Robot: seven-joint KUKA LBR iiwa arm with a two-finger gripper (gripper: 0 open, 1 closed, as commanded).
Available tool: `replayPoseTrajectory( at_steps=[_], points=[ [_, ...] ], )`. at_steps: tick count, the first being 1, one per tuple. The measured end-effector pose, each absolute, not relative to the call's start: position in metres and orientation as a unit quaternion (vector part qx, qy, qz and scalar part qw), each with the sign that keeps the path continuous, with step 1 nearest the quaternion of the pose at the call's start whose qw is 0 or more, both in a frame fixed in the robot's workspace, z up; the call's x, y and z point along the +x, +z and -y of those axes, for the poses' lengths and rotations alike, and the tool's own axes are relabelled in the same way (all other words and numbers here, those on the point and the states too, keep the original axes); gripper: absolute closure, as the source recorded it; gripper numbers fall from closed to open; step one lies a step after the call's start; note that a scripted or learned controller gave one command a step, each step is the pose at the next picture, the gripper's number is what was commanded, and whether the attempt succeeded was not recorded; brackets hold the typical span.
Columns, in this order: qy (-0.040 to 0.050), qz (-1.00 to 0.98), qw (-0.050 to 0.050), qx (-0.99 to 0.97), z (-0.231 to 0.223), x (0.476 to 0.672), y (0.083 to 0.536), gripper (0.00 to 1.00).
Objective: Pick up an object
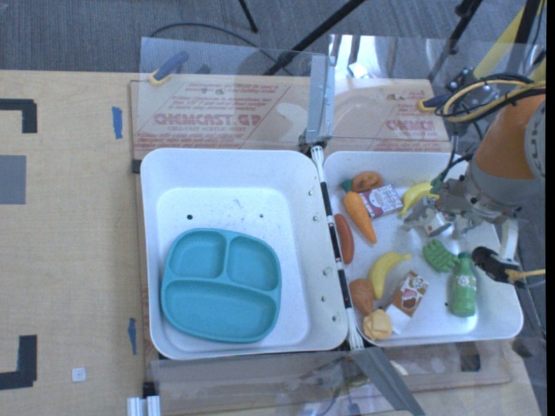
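Down in the right bin [512,319], middle right of the frame, lies the pick pile: a carrot [360,217], a red packet [382,202], a yellow banana [388,271], a second yellow piece [418,195] near the bin's upper part, a green lumpy toy [440,256], a green bottle [463,286], a small printed carton [410,293], a sausage-like piece [345,237] along the left wall, and brown and pale bits [371,312] at the lower left corner.

The pincer [436,223] sits low in the bin's upper right part, between the second yellow piece and the green lumpy toy. Cannot tell from this slant whether it is spread or pressed together; metal parts blur into the white floor. Nothing visibly pinched.

Risks, as judgement:
- Items crowd close. A close could catch two at once, or nudge a neighbour and lose both.
- The yellow piece is curved and smooth; likely to squirt out sideways.
- The green bottle lies just beside the arm's cabling [499,265]; a sweep could knock it.
- A grab near the bin wall may scrape the rim.

Left bin [173,180] carries a blue divided plate [222,284], well apart from the action. Both bins rest on the worktop [69,232].
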State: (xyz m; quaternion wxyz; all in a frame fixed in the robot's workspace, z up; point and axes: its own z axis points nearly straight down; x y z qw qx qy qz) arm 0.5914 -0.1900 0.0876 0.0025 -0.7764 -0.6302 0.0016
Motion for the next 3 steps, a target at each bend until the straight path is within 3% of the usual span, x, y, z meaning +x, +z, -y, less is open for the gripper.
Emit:
replayPoseTrajectory(
  at_steps=[1, 2, 3],
  points=[
    [0.0016, 0.63, 0.002, -0.777, 0.191, 0.592, 0.097, 1.0],
    [-0.0009, 0.487, -0.003, -0.873, 0.144, 0.612, 0.089, 1.0],
    [0.0032, 0.472, 0.001, -0.882, 0.099, 0.586, 0.219, 1.0]
  ],
)
